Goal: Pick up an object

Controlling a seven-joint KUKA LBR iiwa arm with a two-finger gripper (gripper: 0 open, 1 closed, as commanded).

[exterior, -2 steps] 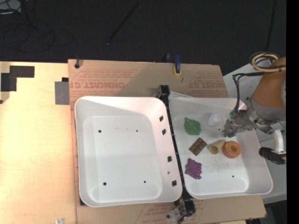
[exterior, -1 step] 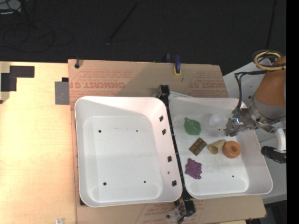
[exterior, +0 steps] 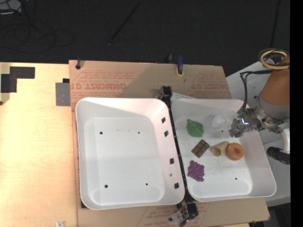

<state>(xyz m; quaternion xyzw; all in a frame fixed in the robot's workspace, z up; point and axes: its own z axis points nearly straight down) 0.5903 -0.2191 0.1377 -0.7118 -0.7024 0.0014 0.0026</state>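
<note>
The right bin [exterior: 255, 186] holds several small objects: a green lump [exterior: 194, 127], a brown chocolate-like block [exterior: 200, 148], a purple grape cluster [exterior: 196, 170], a tan cone-shaped piece [exterior: 218, 149], an orange ring [exterior: 235, 151] and a pale translucent object [exterior: 218, 122]. My gripper [exterior: 238, 126] hangs over the right side of this bin, just above and right of the orange ring and beside the pale object. Nothing shows between its tips.
The left bin [exterior: 85, 126] sits beside the right one on a cardboard sheet [exterior: 123, 82]. A black divider with clips [exterior: 171, 141] runs between the bins. The arm's orange band [exterior: 277, 86] rises at the right edge, with cables nearby.
</note>
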